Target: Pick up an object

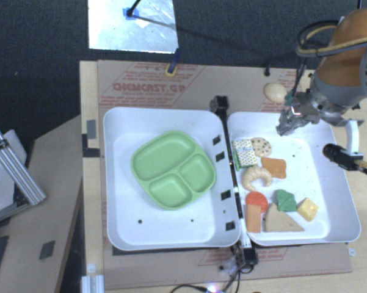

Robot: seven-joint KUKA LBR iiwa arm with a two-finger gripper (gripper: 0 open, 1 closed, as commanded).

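Grey metal, the end effector point(289, 126) hangs over the far rim of the right bin point(330, 163); whether it is spread or closed I cannot tell, and nothing visible sits between its tips. Below it in that bin lie small toy foods: a speckled round cookie point(261, 146), a green-checked cracker point(245, 152), an orange block point(274, 167), a curved tan croissant point(257, 176), a red tomato piece point(256, 201), a crinkled green leaf point(285, 199) and a yellow cheese cube point(308, 209). A smooth green divided plate point(173, 169) fills the left bin point(119, 176). A pale egg point(273, 91) rests on the table point(152, 84).
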